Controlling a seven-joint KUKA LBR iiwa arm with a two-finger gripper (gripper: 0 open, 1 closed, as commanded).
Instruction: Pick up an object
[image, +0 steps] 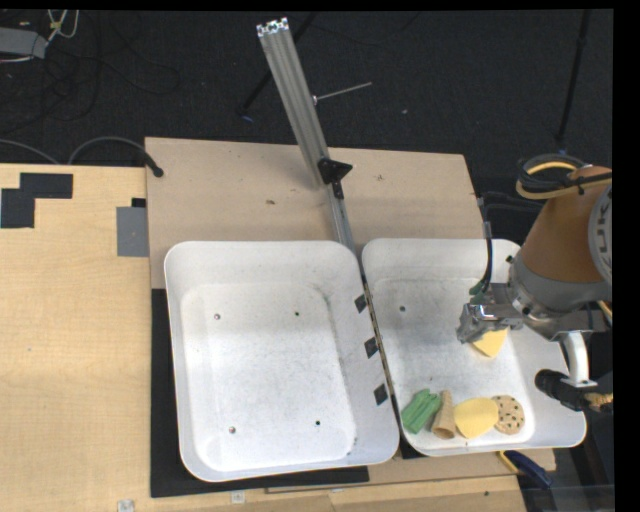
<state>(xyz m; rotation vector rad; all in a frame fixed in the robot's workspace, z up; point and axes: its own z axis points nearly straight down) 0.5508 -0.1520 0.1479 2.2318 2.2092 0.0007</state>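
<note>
Down in the right-hand bin (430, 290), the gripper (481, 322) sits low over the floor near the bin's far wall, its arm (560, 245) bent in from the side. Directly under and just beyond its tip lies a yellow wedge (490, 345), touching or nearly touching the metal; part of the piece is covered by the tool, so whether it sits between the jaws or merely below them cannot be told, and I cannot tell whether the gripper is spread or closed. Judging by the position, the wedge is the piece being tried for, since the tool stands squarely over it rather than beside it.

Nearer the camera than the gripper, well apart from it, a cluster rests against the bin's near wall: a green piece (421, 409), a tan cone-like piece (443, 415), a yellow lump (476, 417) and a speckled biscuit (508, 414), all crowded shoulder to shoulder. That crowding would likely make a clean grasp harder there, which may be why the lone wedge is favoured. Across the divider, away from the gripper, lies the left bin (260, 360). The pick looks not yet proven.
</note>
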